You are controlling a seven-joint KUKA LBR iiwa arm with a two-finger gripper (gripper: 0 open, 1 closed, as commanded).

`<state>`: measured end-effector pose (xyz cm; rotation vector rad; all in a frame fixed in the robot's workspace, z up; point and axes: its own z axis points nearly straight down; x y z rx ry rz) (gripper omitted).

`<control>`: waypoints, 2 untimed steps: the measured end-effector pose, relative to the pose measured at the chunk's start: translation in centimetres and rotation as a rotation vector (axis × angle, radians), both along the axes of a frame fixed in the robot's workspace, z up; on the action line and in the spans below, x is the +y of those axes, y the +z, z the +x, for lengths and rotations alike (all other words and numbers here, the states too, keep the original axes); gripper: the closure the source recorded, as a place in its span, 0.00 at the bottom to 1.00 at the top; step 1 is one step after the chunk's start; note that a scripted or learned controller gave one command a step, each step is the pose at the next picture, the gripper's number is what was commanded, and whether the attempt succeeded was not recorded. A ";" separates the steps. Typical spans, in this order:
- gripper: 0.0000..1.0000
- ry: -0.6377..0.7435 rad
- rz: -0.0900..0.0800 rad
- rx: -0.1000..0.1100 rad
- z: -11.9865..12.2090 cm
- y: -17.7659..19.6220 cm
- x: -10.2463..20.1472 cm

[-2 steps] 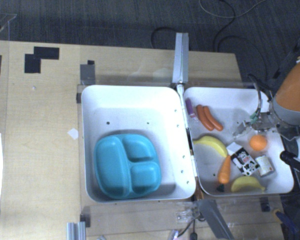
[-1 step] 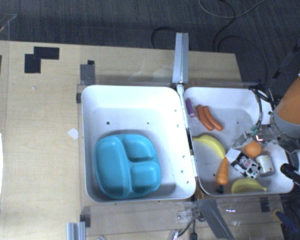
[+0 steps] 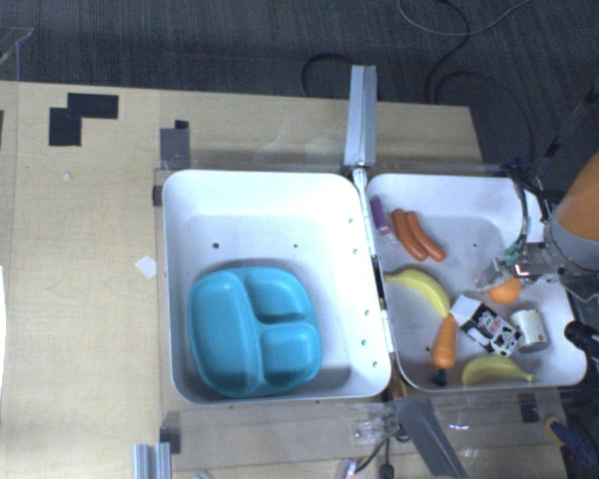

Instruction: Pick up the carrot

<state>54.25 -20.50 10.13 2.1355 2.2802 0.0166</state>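
Observation:
The carrot (image 3: pixel 444 339) is a short orange root lying nearly upright in the picture, near the front of the right bin (image 3: pixel 449 190), between two yellow bananas. My gripper (image 3: pixel 512 265) hangs low at the bin's right side, up and to the right of the carrot and well apart from it. A small orange object (image 3: pixel 504 291) lies just below the gripper. The grey arm with its orange band (image 3: pixel 589 208) comes in from the right edge.
The right bin also holds two sausages (image 3: pixel 417 234), a purple item (image 3: pixel 377 213), a banana (image 3: pixel 422 287), a second banana (image 3: pixel 494 370), a black-and-white box (image 3: pixel 487 325) and a silver can (image 3: pixel 528 328). The left bin (image 3: pixel 260 193) holds a blue divided tray (image 3: pixel 252 329).

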 end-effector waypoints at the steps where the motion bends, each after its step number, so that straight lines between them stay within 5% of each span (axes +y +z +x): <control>1: 1.00 -0.087 0.004 0.014 -0.8 6.8 6.5; 2: 1.00 -0.635 0.010 0.016 1.3 10.3 10.9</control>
